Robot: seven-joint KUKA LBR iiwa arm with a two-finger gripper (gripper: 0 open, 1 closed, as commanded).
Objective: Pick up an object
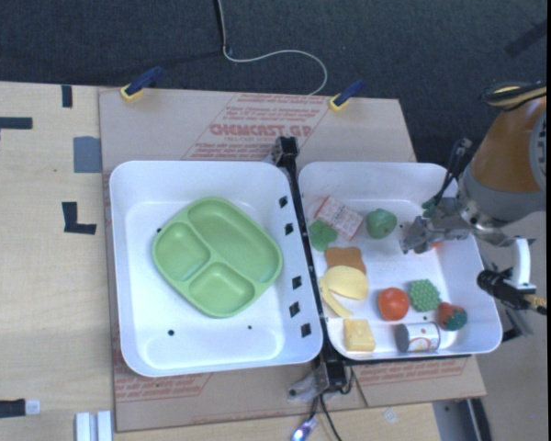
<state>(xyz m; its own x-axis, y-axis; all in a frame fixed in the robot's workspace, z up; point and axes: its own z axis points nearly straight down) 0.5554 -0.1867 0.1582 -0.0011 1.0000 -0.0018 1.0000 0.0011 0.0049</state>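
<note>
Camera view: grey two-finger gripper (417,238) hovers over right shallow white bin (466,252) w/ nothing seen between its fingers; open or shut, can't tell. Likely targets: round green toy (380,222) just beside, red tomato-like toy (393,302) below. Green sectioned plastic plate (218,255) sits in left bin.

The pale wooden bench (37,274), marked with dark tape pieces, carried a brown cardboard sheet (257,127) printed in red and held by two yellow-and-blue clamps (141,83). Two shallow white plastic bins (129,274) sat side by side on the cardboard, touching.
</note>
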